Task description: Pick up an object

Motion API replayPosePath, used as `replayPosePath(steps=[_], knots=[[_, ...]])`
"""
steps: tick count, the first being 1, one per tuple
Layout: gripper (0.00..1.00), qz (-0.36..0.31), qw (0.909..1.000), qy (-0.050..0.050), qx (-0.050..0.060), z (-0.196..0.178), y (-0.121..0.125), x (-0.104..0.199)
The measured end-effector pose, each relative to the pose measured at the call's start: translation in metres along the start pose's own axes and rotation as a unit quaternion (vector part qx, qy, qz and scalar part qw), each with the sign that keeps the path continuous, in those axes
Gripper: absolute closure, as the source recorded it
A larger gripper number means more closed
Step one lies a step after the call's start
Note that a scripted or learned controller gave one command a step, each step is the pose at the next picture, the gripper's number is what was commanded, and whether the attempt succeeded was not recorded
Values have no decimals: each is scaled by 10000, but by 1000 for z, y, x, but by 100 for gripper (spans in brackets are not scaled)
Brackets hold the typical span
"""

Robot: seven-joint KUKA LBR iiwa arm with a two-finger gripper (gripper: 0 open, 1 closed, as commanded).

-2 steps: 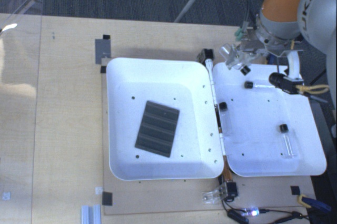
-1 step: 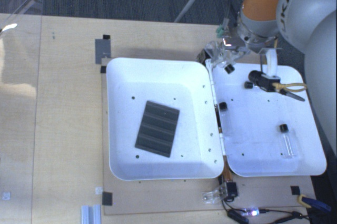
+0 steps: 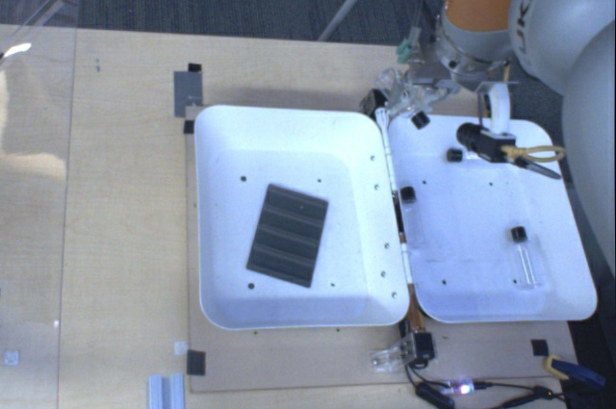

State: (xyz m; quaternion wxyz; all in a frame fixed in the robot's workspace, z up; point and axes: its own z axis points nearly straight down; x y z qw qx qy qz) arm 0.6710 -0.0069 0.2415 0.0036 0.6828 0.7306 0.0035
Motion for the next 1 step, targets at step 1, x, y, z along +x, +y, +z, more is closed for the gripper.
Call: replayPosePath(steps=[1], knots=[[100,-29,10000,-5,-25,-11,2,1]])
